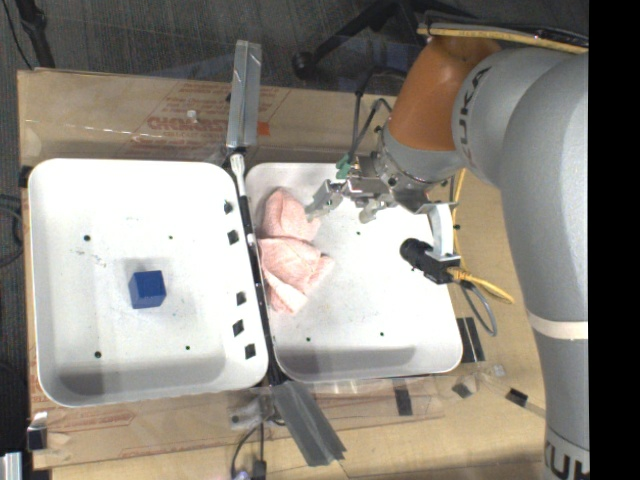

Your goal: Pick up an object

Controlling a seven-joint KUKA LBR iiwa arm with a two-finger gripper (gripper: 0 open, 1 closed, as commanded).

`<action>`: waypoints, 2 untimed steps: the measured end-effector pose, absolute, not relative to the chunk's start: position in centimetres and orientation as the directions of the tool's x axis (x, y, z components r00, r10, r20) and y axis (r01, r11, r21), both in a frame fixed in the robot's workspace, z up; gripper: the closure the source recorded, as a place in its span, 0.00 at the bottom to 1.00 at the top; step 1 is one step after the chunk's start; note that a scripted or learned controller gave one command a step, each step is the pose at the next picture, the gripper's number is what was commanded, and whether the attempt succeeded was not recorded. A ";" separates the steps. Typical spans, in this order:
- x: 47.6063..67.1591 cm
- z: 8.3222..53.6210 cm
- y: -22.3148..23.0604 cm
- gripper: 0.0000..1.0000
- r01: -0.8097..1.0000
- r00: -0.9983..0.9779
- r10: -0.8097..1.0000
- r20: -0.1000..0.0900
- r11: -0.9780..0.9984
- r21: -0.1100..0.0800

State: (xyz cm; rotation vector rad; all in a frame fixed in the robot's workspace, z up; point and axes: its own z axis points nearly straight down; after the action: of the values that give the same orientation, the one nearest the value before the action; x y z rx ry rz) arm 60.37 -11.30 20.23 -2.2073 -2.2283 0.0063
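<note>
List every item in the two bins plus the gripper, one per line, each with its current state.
blue cube: sitting flat on the floor of the left bin, alone and untouched.
pink cloth: crumpled in a heap on the left side of the right bin, against the divider.
gripper: low over the right bin, at the upper right edge of the pink cloth; whether it grips anything cannot be told.

Two shallow white bins sit side by side on a brown cardboard-covered bench (120,108), the left bin (60,268) and right bin (400,348) touching along a grey divider rail (243,88) with small black clips. Behind the bench there's dark carpet and an office chair base (360,28). A yellow cable (485,286) lies just right of the right bin.
</note>
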 end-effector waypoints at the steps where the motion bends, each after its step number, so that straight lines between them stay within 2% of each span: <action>1: 60.6 22.1 -15.5 0.00 0.977 0.214 0.977 -0.001 -0.214 -0.004; 2: 62.8 10.6 -13.7 0.00 0.999 0.037 0.999 0.001 -0.037 -0.005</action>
State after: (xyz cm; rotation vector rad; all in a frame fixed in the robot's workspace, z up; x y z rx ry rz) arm 62.84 -13.67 10.57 -2.2595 -2.1765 0.0049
